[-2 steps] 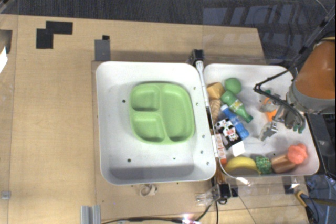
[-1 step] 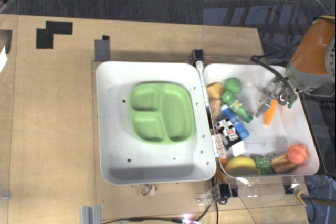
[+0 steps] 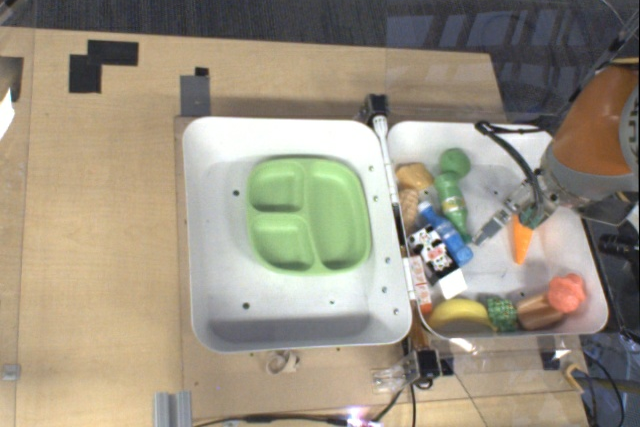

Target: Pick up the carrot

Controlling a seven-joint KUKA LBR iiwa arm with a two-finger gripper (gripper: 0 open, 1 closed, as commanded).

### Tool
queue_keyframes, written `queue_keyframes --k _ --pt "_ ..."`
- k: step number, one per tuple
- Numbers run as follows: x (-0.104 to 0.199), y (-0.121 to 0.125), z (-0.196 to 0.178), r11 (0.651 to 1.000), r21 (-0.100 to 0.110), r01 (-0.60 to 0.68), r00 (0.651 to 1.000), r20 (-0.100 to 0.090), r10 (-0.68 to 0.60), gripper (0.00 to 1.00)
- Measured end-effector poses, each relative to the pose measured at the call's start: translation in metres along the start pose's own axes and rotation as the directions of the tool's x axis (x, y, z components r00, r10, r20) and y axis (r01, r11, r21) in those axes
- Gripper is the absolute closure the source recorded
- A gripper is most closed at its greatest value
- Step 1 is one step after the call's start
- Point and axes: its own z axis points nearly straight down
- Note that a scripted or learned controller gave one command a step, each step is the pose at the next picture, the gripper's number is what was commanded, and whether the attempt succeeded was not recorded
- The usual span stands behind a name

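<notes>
The carrot [image 3: 522,242], a small orange cone with a green top, lies in the right bin [image 3: 590,260] near its right wall. My gripper [image 3: 510,223] hangs directly over the carrot's green end. It is open: one grey finger [image 3: 488,230] points down-left toward the blue bottle, and the other sits at the carrot's top. The carrot is beside that finger, not clamped between the two. The grey arm with its orange band [image 3: 600,130] reaches in from the right.
The right bin also holds a green bottle [image 3: 454,185], a blue bottle [image 3: 441,229], a bread-like item [image 3: 414,180], a black-and-white box [image 3: 430,250], a banana [image 3: 460,314], a brown item [image 3: 538,313] and a pink item [image 3: 567,291]. A green divided plate [image 3: 305,213] sits in the left bin [image 3: 215,305].
</notes>
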Motion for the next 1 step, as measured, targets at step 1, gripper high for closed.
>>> queue_keyframes --k 1 --pt "-0.0025 0.0041 -0.0141 1.0 -0.007 0.009 1.0 0.01 -0.009 1.0"
